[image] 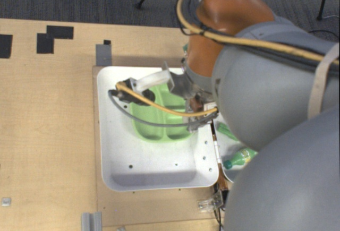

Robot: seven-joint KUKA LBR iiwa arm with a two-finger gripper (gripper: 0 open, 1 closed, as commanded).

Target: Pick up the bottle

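The hand hangs low over the left bin, above a green tray lying there; I cannot tell whether it is wide or narrow. The bottle lies on its side in the right bin, probably left loose, apart from the hand. The arm arches above it, wrist bent leftward.

Wooden bench bears a shallow white bin.

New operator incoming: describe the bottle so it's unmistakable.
Start at the big grey arm on the right. Under it, just past the left bin's right wall, lies the bottle. It is small with a darker green cap, unlike the wide green tray.
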